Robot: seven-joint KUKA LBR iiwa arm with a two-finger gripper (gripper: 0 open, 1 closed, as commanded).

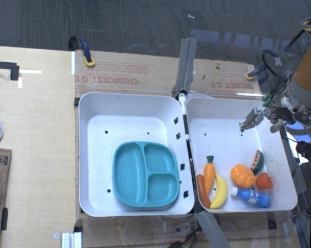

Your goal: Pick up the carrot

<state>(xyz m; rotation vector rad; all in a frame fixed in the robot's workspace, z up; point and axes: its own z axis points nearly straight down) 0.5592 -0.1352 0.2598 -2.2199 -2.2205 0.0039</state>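
1. Nearest us, at about 5 o'clock, we see the right bin [275,206] holding a cluster of toys along its near wall.
2. The carrot [209,177] lies there, green top pointing toward 12 o'clock, touching a banana [220,192] at its 4 o'clock and a red sausage [202,190] at its 8 o'clock.
3. At the carrot's 3 o'clock sit an orange fruit [242,176], a watermelon slice [256,161], a red piece [264,180] and a blue bottle [251,197].
4. In the left bin [93,144], a teal divided plate [145,174] rests near 6 o'clock.
5. Farther back, at 2 o'clock, the tool [249,122] hovers above the right bin's far corner, well apart from the carrot; we cannot tell whether it is released or clenched.
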